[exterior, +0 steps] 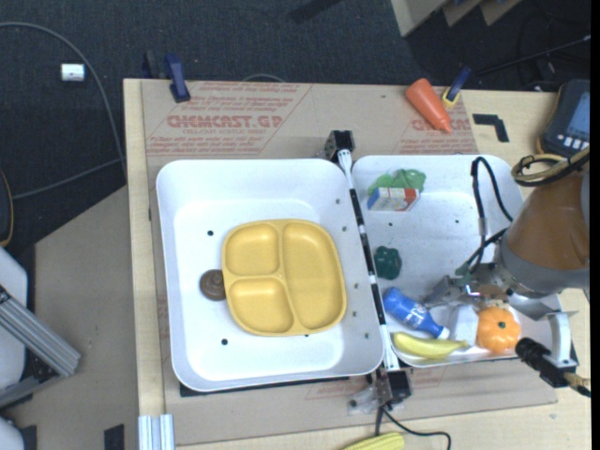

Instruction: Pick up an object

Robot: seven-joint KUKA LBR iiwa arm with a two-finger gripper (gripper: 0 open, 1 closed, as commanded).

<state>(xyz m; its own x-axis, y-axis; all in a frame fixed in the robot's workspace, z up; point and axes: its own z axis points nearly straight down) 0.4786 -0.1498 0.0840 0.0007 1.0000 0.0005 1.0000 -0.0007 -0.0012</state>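
In the right bin [441, 172] lie a blue bottle [412, 312], a yellow banana [427, 346], an orange fruit [497, 331], a green pepper [387, 262] and a green-topped packet [396, 190]. My gripper [461, 292] hangs low over the bin's near right part, just above the gap between the blue bottle and the orange fruit. Nothing is visibly held in it. The arm's orange band [553, 232] rises behind it at the right edge.
The left bin [187, 204] holds a yellow divided plate [281, 277] with a brown round piece [213, 284] at its left side. An orange carrot [429, 106] lies on the bench behind the right bin. A black cable [483, 204] loops over the right bin.
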